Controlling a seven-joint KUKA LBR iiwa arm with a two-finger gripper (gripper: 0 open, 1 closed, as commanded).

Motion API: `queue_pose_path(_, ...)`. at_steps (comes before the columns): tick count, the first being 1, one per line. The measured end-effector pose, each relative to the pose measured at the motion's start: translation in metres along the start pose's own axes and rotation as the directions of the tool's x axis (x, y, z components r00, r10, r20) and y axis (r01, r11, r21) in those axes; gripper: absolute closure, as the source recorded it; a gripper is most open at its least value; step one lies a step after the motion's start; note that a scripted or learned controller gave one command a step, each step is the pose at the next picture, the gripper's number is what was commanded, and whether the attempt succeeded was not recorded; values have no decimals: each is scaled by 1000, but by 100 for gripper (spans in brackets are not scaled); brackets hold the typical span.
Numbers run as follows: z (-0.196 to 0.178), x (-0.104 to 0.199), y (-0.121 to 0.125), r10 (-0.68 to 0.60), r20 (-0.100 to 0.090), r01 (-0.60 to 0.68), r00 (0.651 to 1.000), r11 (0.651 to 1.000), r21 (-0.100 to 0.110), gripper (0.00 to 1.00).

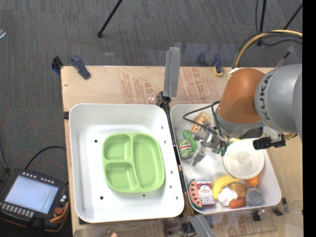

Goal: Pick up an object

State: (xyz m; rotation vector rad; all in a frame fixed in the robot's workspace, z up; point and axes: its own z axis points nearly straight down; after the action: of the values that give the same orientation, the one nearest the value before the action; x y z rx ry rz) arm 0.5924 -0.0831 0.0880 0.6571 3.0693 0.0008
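Note:
My gripper (pixel 201 151) hangs over the left part of the right bin (pixel 272 181), below the arm's orange band. Its fingers stand open with nothing between them. Just left of them lies a small green can-like item (pixel 186 148). A wooden piece (pixel 199 122) lies behind the gripper. To the right sits a white round lid (pixel 243 159). At the bin's front lie a watermelon slice (pixel 195 197), a small red box (pixel 205 191), a banana (pixel 224 183), a white ball (pixel 226 195), a carrot (pixel 237 203) and a grey disc (pixel 254 197).
The left bin (pixel 84 132) holds a green divided plate (pixel 133 162). A grey upright post (pixel 172 75) stands behind the gap between the bins. A teach pendant (pixel 32 196) lies on the floor at the lower left. Blue clamps (pixel 80 66) grip the bench's back edge.

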Motion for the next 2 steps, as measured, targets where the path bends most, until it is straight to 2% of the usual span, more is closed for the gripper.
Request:
queue_pose_path(1, 1, 42, -51, 60, -4, -60, 998, 998, 2, 0)
queue_pose_path(2, 0, -21, -9, 297, -1, -297, 955, 955, 1, 0)
